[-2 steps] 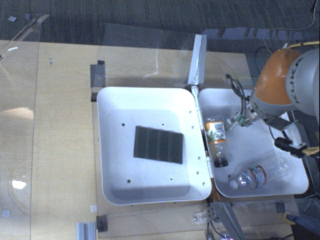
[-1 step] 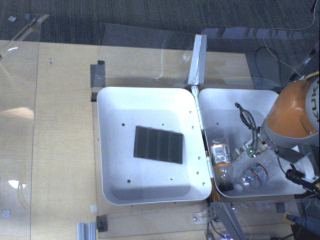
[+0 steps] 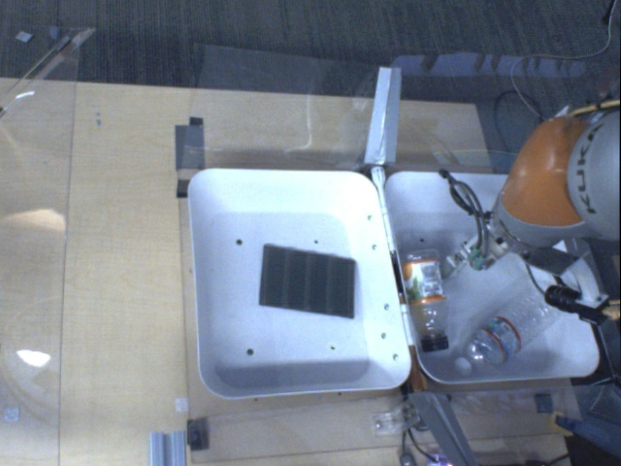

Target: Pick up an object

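In the right bin (image 3: pixel 423 198) a small bottle (image 3: pixel 425 287) with an orange label and a black cap lies along the left wall. A clear plastic water bottle (image 3: pixel 506 331) with a blue label lies at the bin's front right. My gripper (image 3: pixel 468 257) hangs low over the middle of this bin, just right of the small bottle and above the clear one. The wrist and its cables cover the gripper's tip. A dark ribbed rectangular pad (image 3: pixel 308 281) lies flat in the middle of the left bin (image 3: pixel 209 260).
The grey arm with its orange band (image 3: pixel 548 183) covers the right bin's right side. A metal divider post (image 3: pixel 381 124) stands behind the two bins. Clear panels and black brackets sit around the bins on the wooden bench (image 3: pixel 107 260).
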Motion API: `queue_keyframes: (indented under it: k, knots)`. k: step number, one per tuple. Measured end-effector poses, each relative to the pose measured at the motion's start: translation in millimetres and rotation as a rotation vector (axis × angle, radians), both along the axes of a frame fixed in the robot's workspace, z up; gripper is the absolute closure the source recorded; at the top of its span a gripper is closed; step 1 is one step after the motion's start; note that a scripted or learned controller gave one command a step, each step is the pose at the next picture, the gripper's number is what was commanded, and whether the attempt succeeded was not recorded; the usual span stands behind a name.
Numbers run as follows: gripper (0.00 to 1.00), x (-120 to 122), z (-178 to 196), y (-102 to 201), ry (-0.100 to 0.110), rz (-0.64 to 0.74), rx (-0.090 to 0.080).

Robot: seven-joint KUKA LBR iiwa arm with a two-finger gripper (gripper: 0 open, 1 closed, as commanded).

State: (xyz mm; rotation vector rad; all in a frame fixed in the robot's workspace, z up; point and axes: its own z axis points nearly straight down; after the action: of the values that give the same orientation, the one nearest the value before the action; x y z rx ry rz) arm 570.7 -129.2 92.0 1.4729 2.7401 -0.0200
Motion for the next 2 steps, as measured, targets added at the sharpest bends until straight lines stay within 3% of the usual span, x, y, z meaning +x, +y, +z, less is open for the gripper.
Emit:
queue_keyframes:
  k: [1, 2]
  knots:
    - [0.0, 38, -2, 34, 0.004, -0.149, 0.026]
    - [0.0, -18, -2, 24, 0.007, -0.144, 0.028]
